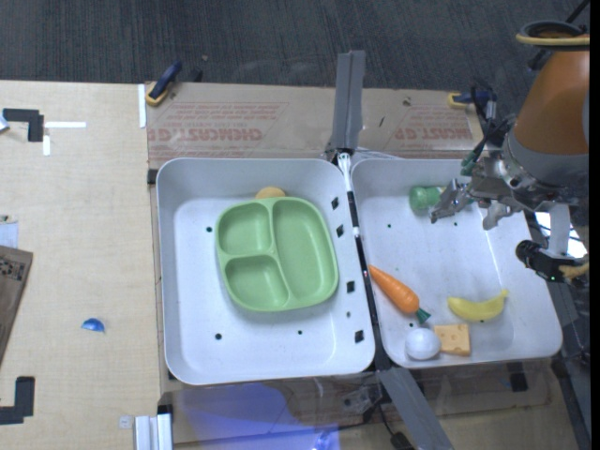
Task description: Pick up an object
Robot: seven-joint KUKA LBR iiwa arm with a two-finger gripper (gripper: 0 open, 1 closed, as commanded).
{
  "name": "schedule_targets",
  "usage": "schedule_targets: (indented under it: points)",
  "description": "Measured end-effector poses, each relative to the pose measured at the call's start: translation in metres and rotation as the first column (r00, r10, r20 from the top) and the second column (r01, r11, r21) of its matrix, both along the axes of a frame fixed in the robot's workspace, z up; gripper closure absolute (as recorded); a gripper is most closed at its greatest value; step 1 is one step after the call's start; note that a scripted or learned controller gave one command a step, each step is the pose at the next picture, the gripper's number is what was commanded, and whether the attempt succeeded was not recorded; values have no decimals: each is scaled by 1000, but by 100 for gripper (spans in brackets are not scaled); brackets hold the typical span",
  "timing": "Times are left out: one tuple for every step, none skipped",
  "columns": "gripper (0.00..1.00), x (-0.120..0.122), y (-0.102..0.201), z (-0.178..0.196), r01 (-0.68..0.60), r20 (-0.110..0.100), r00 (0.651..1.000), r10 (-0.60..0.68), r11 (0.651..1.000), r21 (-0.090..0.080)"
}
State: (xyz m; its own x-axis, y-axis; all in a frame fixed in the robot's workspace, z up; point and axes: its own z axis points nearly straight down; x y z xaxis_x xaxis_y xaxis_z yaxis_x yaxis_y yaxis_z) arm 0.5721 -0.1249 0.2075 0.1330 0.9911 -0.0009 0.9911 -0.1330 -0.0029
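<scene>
Objects for picking lie in the right bin (525,340): a small green item (424,197) just beside the end effector (466,202) on its left, a carrot (395,290) below and to its left, a banana (477,307) well below it, and a white egg (422,343) touching a yellow cheese wedge (455,338) farthest below, near the bin's front rim. Arm (553,101), grey with an orange band, enters from the right and hangs over the bin's far right corner, wrist angled down and leftward. End effector sits low over the bin floor; whether it is open or closed cannot be told, and nothing is seen gripped. Well to its left, the left bin (187,326) holds a green divided plate (277,252) with a small yellow item (270,193) at its far edge. Both bins rest on a pale wooden worktop (75,251); dark carpet (234,17) lies beyond.
</scene>
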Motion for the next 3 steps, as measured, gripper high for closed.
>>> schedule_targets:
  points:
    - [0,-34,32,-91,-113,0,994,113,994,1]
    - [0,-96,26,-117,15,-1,1000,-15,1000,1]
    - [0,-95,3,-117,59,1,998,-59,998,1]
